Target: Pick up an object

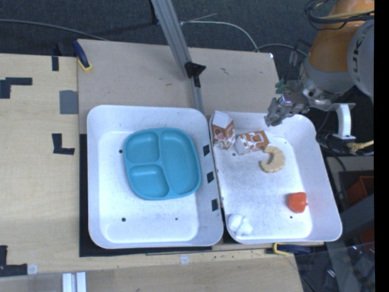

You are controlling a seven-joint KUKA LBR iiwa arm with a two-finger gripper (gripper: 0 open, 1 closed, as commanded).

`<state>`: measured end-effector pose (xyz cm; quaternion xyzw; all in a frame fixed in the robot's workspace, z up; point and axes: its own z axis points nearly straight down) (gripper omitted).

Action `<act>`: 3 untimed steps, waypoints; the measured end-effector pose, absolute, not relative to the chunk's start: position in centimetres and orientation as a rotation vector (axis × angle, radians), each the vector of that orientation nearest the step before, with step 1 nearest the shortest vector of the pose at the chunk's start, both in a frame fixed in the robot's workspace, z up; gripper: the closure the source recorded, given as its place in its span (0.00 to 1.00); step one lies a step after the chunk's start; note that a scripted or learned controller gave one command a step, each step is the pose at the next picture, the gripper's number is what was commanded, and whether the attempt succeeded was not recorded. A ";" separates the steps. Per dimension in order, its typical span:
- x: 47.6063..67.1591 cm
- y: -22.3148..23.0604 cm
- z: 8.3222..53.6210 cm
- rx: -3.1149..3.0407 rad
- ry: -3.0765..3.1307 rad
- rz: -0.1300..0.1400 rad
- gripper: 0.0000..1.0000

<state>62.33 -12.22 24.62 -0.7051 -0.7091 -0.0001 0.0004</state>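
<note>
Nothing is being carried: the croissant (pixel 273 159) is lying in the right bin (pixel 322 187) just beside a small carton (pixel 251 142), which could get nudged or pinched along with it. The gripper (pixel 277 113) is hovering over the bin's far rim; its opening I cannot tell. A descent there risks striking the rim.
</note>
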 end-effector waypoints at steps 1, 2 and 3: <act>64.2 -7.1 24.5 -2.214 -2.228 0.000 1.00; 65.1 -2.6 23.5 -2.215 -2.227 0.001 1.00; 65.8 1.9 23.8 -2.214 -2.227 -0.001 1.00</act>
